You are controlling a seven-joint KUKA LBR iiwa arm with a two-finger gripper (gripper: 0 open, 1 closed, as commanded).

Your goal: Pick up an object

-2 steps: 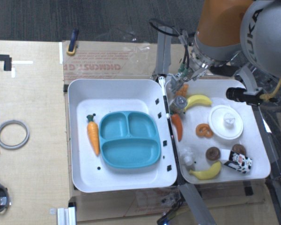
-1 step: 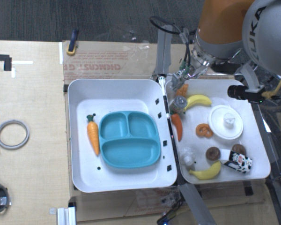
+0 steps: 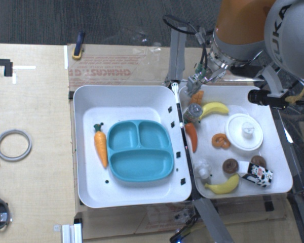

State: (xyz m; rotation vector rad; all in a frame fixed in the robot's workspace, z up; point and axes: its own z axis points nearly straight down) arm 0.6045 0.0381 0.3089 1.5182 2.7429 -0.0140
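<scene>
Nearest the camera, a banana (image 3: 223, 185) lies along the right bin's (image 3: 279, 135) front edge. Its long axis runs left–right, tips curling up. Close by sit a brown donut (image 3: 230, 165) and a cow toy (image 3: 258, 174). The gripper (image 3: 198, 80) hangs at the bin's back-left corner — whether it is spread or pressed together cannot be told. In the left bin (image 3: 83, 135), a carrot (image 3: 100, 144) lies beside a blue tray (image 3: 140, 150), with bare floor around them.
</scene>
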